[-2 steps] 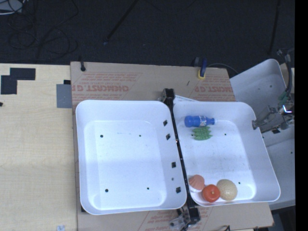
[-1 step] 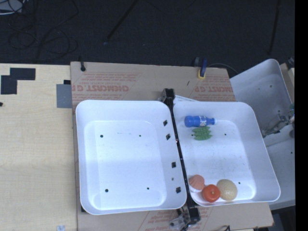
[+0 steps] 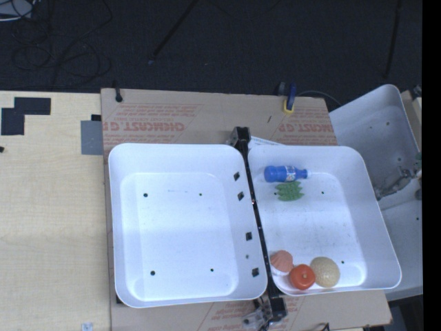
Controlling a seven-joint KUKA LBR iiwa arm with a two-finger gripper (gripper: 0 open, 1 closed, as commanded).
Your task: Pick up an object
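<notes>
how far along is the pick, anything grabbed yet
Nothing looks done: the blue bottle and green item lie at the far side of the right bin, and the pink piece, red ball and tan ball sit together at its near edge. Nothing is in hand. The whole pick is left: reach in, close on one object, lift.

two white bins sit side by side at centre frame. in the right bin (image 3: 358,185), a blue bottle (image 3: 284,174) lies near the top with a green item (image 3: 290,192) just below it. a pink piece (image 3: 281,260), red ball (image 3: 302,276) and tan ball (image 3: 324,271) cluster at its lower edge.
</notes>
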